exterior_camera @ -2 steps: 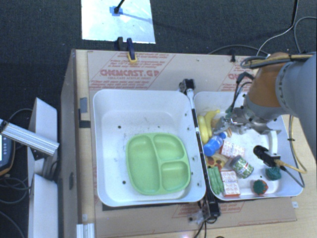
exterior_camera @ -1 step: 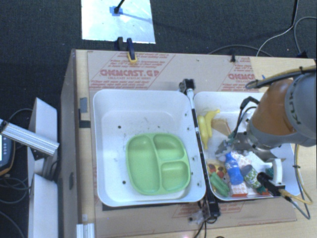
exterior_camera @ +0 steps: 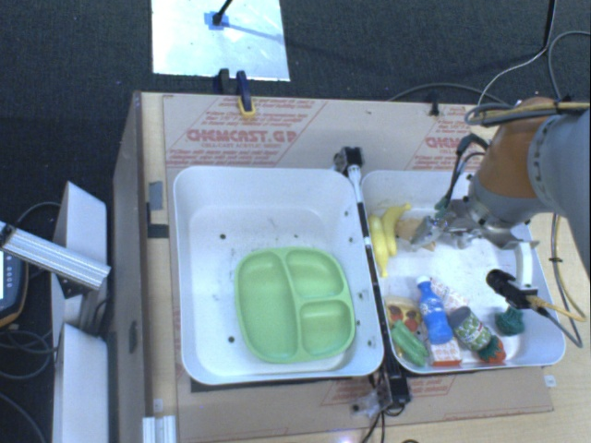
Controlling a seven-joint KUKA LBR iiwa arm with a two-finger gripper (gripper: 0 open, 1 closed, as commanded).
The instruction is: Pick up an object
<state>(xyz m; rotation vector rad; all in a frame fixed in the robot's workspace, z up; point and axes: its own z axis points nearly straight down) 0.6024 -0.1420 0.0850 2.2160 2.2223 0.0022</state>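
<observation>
My gripper (exterior_camera: pixel 430 230) is low in the back part of the right bin (exterior_camera: pixel 545 344), just right of a yellow banana (exterior_camera: pixel 382 230) that lies along the bin's left wall. The grey arm with its orange band (exterior_camera: pixel 508 160) comes in from the right. In the front of the bin a blue bottle (exterior_camera: pixel 431 310) lies beside a dark green bottle (exterior_camera: pixel 475 331). A teal object (exterior_camera: pixel 510 321) sits further right, and a red and orange item (exterior_camera: pixel 401 316) and a green piece (exterior_camera: pixel 411 345) lie at the front left. I see nothing held.
The left bin (exterior_camera: pixel 208 201) holds a green divided plate (exterior_camera: pixel 295 303). A thin divider rim (exterior_camera: pixel 362 220) separates the two bins. The bins rest on a brown board (exterior_camera: pixel 249 132), with dark floor behind.
</observation>
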